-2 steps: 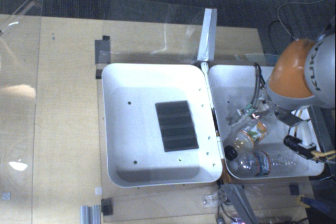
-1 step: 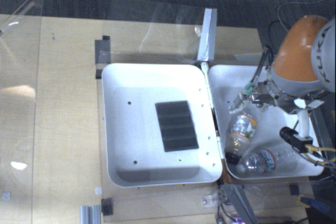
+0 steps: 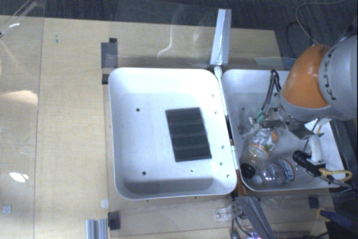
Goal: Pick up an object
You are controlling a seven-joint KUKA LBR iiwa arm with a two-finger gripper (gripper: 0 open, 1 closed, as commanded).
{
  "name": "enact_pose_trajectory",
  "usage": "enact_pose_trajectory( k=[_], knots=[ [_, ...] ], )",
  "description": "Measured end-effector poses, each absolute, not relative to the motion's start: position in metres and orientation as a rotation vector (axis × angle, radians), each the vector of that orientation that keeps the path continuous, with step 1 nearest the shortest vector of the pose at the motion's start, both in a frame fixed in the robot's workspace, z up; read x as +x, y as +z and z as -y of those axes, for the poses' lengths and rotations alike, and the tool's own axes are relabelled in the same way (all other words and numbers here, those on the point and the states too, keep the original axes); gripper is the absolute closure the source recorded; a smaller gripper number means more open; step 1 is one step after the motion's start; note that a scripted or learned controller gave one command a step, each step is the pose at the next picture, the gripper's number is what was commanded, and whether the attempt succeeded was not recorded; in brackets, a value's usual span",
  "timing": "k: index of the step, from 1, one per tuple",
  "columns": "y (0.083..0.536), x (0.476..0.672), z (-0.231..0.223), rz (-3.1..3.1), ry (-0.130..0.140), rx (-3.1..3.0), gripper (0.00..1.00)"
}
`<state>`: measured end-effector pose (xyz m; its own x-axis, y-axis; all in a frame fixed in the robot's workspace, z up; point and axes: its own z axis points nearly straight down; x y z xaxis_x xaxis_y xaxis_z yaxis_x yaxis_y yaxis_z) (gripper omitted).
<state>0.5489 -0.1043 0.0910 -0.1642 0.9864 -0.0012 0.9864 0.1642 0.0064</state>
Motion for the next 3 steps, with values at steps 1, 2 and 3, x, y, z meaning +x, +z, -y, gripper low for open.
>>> enact_pose_trajectory(
  k=[1, 2, 3],
  knots=[
    [0.091, 0.549, 0.104, -2.393, 0.006, 2.028, 0.0],
    [0.091, 0.549, 0.104, -2.393, 0.006, 2.028, 0.0],
    [0.103, 0.551, 0.103, -2.392, 0.014, 2.023, 1.0]
  ],
)
